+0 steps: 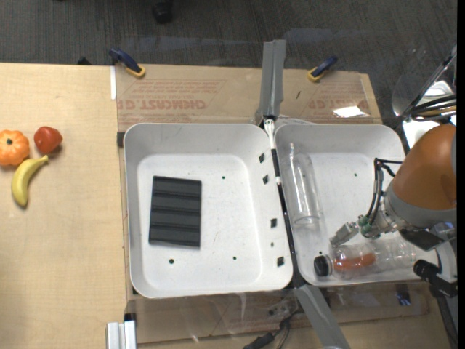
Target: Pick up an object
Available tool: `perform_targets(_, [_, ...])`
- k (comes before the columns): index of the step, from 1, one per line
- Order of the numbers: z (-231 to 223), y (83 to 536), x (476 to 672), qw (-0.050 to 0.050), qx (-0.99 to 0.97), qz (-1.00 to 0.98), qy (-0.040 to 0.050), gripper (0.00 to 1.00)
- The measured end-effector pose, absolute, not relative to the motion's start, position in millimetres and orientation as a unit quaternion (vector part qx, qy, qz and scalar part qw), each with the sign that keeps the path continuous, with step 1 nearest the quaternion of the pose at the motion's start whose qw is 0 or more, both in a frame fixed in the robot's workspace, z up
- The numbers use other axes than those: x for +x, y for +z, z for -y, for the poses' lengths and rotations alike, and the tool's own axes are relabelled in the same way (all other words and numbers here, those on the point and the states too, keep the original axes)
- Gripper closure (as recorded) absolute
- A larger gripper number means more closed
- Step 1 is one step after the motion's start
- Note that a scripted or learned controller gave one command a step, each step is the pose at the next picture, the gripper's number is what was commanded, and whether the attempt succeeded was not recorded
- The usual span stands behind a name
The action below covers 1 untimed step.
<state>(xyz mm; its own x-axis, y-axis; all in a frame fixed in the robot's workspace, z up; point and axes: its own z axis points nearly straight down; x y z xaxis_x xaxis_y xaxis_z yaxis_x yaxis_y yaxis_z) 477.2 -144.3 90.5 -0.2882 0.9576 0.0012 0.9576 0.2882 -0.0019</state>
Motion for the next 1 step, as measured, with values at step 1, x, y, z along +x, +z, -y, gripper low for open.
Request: perform_targets(1, [122.1,91.0,477.4,0.001,-0.61,0.793,0.0003,0.0])
